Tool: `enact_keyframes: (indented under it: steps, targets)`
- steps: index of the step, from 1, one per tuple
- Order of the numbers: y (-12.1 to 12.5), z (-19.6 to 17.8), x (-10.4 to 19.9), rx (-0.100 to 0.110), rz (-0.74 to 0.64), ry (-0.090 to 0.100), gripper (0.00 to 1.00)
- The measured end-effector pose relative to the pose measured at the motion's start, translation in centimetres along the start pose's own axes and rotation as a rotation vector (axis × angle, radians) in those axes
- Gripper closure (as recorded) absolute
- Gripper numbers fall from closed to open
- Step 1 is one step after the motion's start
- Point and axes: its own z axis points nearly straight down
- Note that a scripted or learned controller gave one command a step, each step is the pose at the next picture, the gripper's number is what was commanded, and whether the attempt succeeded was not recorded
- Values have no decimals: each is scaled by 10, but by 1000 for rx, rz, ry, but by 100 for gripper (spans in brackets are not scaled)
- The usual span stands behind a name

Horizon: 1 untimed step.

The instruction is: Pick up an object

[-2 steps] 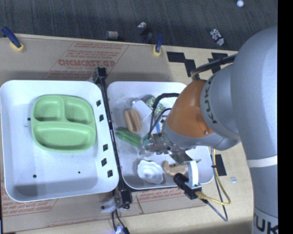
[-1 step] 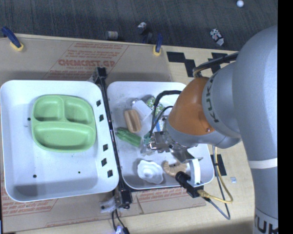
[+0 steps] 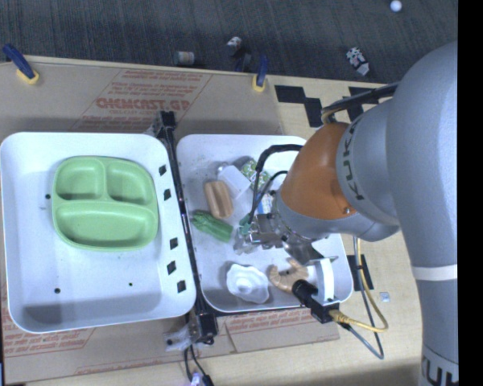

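Note:
My gripper (image 3: 256, 233) hangs low over the middle of the right bin (image 3: 195, 158), under the grey arm and its orange band. Just left of it lies a green elongated object (image 3: 211, 227). A tan, sausage-shaped piece (image 3: 218, 199) lies above that, apart from the gripper. At the bin's front sit a white crumpled object (image 3: 247, 284) and a small tan curved piece (image 3: 282, 278). A pale clear item (image 3: 234, 175) lies toward the back, partly under the arm. I see nothing held.
The left bin (image 3: 32, 296) holds a green divided plate (image 3: 105, 202). A black divider strip (image 3: 177, 215) runs between the bins. Blue clamps (image 3: 20, 63) (image 3: 261, 74) grip the cardboard at the back. A yellow cable (image 3: 362, 324) trails off the right bin's front corner.

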Motion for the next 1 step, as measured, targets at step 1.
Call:
enact_keyframes:
  steps: [1]
  targets:
    - [1,-10,0,-2,-4,-1,100]
